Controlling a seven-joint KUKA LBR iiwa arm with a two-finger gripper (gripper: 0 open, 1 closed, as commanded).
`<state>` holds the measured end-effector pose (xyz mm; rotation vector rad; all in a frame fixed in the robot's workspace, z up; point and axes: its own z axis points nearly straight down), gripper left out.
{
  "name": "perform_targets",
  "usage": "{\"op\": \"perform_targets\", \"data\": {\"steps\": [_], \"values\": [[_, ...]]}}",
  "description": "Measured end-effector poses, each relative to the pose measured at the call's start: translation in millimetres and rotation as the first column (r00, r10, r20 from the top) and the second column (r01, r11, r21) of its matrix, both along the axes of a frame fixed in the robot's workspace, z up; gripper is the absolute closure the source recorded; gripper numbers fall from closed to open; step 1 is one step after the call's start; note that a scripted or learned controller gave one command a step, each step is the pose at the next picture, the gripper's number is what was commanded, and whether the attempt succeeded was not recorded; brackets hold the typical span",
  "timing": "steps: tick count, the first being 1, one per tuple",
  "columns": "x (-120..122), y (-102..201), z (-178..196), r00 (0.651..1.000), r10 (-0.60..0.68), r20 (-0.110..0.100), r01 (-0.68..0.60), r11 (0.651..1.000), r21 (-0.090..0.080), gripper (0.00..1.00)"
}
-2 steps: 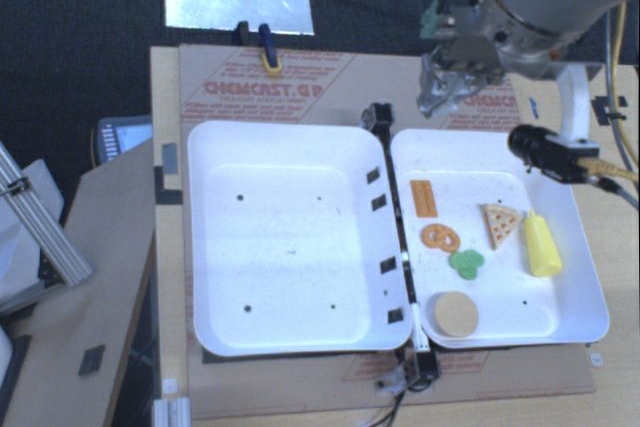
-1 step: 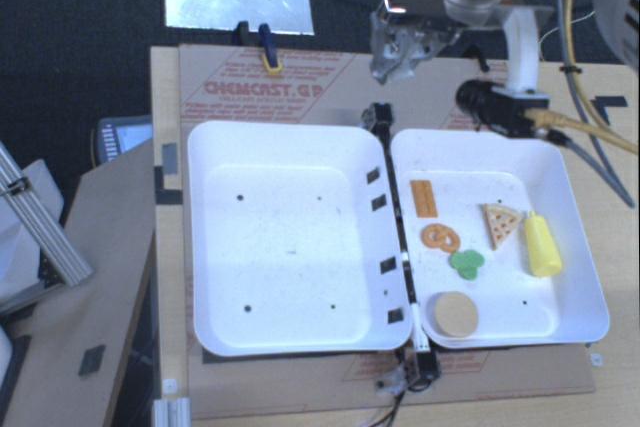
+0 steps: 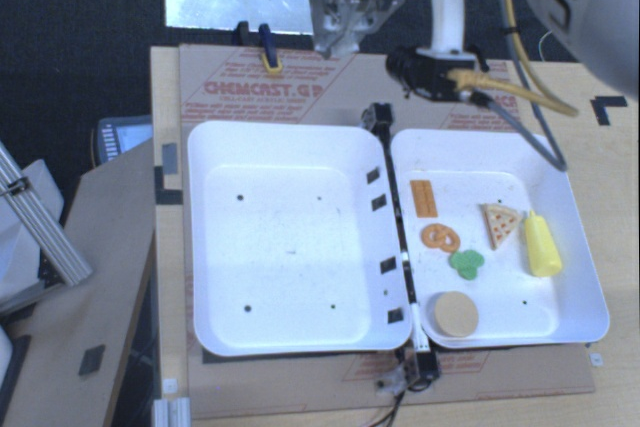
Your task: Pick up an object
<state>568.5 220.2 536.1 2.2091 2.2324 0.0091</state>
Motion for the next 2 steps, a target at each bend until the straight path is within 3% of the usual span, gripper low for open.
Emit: {"op": "perform_targets", "data": {"steps": [1,2], "values": [[-45,-94,0,1.0,-0.017,-0.002,0.017,1.0,-0.003,1.0],[-7,-46,-5,1.0,-0.004,-0.003,0.004,1.0,-0.002,1.0]]}}
